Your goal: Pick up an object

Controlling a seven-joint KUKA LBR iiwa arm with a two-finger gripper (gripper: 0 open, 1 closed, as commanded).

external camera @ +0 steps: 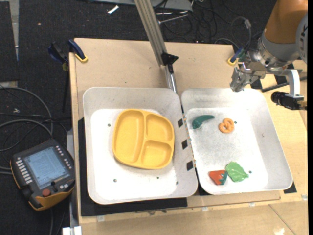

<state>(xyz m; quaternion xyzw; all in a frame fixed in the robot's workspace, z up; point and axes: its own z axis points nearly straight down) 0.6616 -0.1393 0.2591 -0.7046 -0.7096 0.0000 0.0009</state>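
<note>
My gripper (238,82) hangs over the far edge of the right bin (274,146), near its back right corner, and nothing shows between its fingers. In that bin lie a dark green curved piece (201,121), an orange pretzel-shaped piece (226,126) to its right, and near the front a light green leafy piece (236,172) touching a red piece (216,176). The gripper stands well behind all of them, closest to the pretzel piece.
The left bin (98,131) holds a yellow divided plate (143,138). A slanted metal post (155,33) rises behind the seam between the bins. A teach pendant (41,173) lies off the bench at the left.
</note>
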